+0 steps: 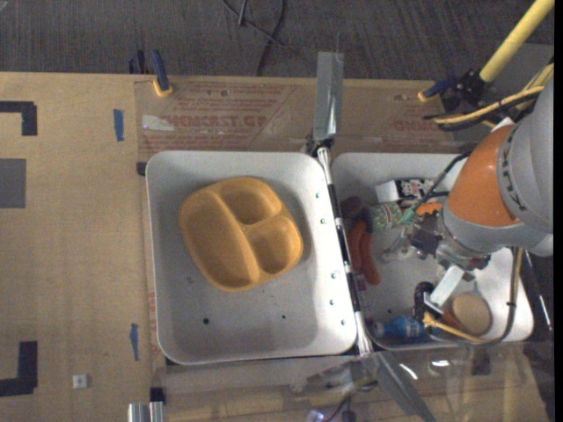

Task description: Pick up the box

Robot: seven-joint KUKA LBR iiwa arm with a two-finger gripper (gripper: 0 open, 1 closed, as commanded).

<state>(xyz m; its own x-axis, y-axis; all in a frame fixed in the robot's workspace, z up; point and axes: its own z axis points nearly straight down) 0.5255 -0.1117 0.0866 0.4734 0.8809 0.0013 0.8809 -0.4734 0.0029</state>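
White plastic made up both shallow bins, which sat side by side on the tan wooden surface [70,253]. We saw in the left bin [176,323] a yellow-orange moulded tray with three compartments [241,232], lying flat near the middle, slightly toward the back.

We found the right bin [387,172] crowded. A small white box with dark printing [403,187] lay near its back wall, just behind a greenish patterned packet [387,215]. A red elongated object [363,251] lay along the bin's left wall, with a dark brownish item [352,207] just above it. A blue rounded object [405,328] rested near the front edge, and a tan round piece [471,313] sat just to its right.

We saw the grey arm with its orange band [479,187] reaching in from the right, over the right bin. Its end effector [431,299] hung low toward the front of that bin, near the blue object and the tan piece, well apart from the white box. We could not tell from this view how the end effector stood, nor whether it touched anything beneath it.

A grey metal bracket [327,95] stood at the back between the two bins, and blue tape marks [119,123] dotted the surface.
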